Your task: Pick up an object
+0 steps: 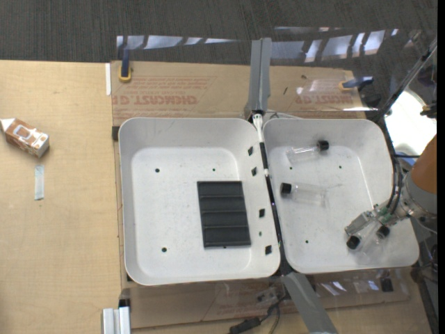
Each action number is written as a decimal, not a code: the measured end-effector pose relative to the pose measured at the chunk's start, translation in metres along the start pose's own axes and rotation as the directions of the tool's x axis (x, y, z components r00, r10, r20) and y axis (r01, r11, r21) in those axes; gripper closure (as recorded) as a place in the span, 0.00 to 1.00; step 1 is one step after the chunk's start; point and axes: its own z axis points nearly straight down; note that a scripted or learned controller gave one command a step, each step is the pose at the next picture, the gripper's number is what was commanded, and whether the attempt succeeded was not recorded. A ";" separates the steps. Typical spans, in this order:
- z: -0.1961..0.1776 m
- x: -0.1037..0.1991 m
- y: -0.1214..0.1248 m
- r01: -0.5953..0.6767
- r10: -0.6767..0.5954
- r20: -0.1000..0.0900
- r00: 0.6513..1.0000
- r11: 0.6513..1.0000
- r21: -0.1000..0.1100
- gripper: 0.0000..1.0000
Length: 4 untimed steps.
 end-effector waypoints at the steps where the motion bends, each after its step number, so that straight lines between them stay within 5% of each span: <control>1: -0.010 -0.001 0.002 -0.002 0.002 0.003 1.000 1.000 -0.005 1.00; 2: -0.108 0.076 0.040 0.006 -0.006 0.007 1.000 1.000 0.001 1.00; 4: -0.129 0.160 0.153 0.269 -0.269 0.007 0.963 0.963 0.003 1.00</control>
